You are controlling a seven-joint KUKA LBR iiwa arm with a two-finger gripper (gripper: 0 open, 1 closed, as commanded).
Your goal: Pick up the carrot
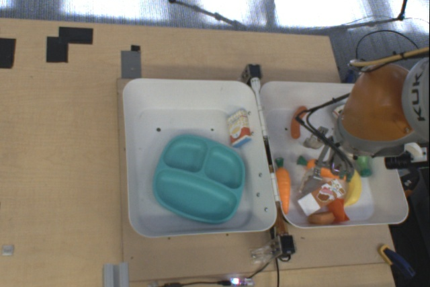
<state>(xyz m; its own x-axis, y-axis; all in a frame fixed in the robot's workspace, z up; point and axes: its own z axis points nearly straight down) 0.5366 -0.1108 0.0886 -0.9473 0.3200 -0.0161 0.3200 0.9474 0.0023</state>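
two shallow white bins sit side by side on the wooden desk [60,165]. the left bin [138,165] holds a teal sectioned plate [198,177] lying flat toward its 7 o'clock part, and a small carton [238,126] with red and white print leaning near the bin's 2 o'clock corner, just beside the divider between the bins.

the right bin [396,208] carries a crowd of toy food. the carrot [283,187] lies along the bin's left wall, at 9 o'clock of the pile, orange body pointing down toward 6 o'clock and its green top toward 12. it lies free, with bare bin floor around it. a red sausage-shaped piece [297,121] lies at 12 o'clock of the carrot. a yellow banana [354,190] curves at the pile's 3 o'clock side, a green piece [363,162] sits just above it, and a white box [308,204] and a red-orange piece [329,214] lie at the bin's 6 o'clock edge.

the arm comes in from 3 o'clock, its orange band [376,107] over the bin's upper right part. the gripper [321,168] hangs over the middle of the pile, at 3 o'clock of the carrot and apart from it. whether the fingers are apart or together cannot be told among the clutter.
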